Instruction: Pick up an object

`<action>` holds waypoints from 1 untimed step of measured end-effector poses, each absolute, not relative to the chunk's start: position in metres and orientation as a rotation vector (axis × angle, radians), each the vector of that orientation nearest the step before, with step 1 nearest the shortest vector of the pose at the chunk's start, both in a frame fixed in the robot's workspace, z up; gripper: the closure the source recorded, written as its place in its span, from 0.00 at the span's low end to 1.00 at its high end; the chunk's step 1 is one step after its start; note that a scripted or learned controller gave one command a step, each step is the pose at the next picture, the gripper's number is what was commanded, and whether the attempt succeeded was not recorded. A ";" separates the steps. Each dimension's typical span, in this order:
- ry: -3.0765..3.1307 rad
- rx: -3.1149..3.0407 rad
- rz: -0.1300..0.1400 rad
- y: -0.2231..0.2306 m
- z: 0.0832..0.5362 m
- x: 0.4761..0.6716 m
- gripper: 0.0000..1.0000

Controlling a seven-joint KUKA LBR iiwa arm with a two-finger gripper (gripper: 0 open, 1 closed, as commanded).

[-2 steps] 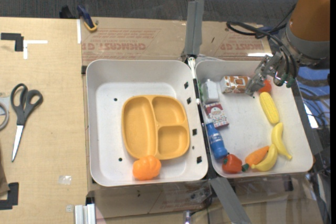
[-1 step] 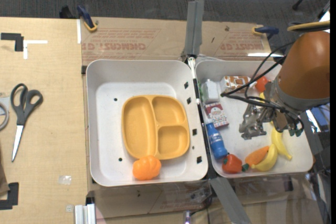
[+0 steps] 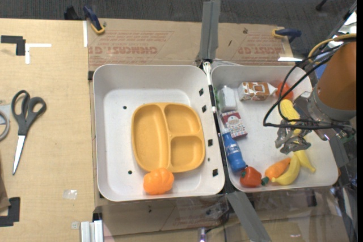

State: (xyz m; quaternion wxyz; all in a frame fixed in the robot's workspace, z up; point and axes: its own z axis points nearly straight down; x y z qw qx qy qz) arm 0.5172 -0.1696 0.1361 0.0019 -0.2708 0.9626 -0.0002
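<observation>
The arm (image 3: pixel 340 79) reaches in from the right over the right bin (image 3: pixel 258 71). Its metal gripper (image 3: pixel 291 141) hangs low near that bin's right side, just above a yellow banana (image 3: pixel 290 172) and an orange toy vegetable (image 3: pixel 276 169). Another yellow piece (image 3: pixel 288 110) lies just behind the gripper, partly under cables. A red pepper (image 3: pixel 250 177), a blue bottle (image 3: pixel 232 152), a red carton (image 3: pixel 233 123), a white box (image 3: pixel 227 98) and a brown-and-white packet (image 3: pixel 256 90) lie along the bin's left and back.
The left bin (image 3: pixel 108 122) holds a yellow divided plate (image 3: pixel 168 136) and an orange fruit (image 3: pixel 158 181) at its front. Scissors (image 3: pixel 22 122) lie on the bench at far left. Black cables (image 3: pixel 295 88) loop around the wrist.
</observation>
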 end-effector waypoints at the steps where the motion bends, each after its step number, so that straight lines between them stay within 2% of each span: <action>1: 3.079 -0.581 -0.002 -0.098 0.101 0.576 1.00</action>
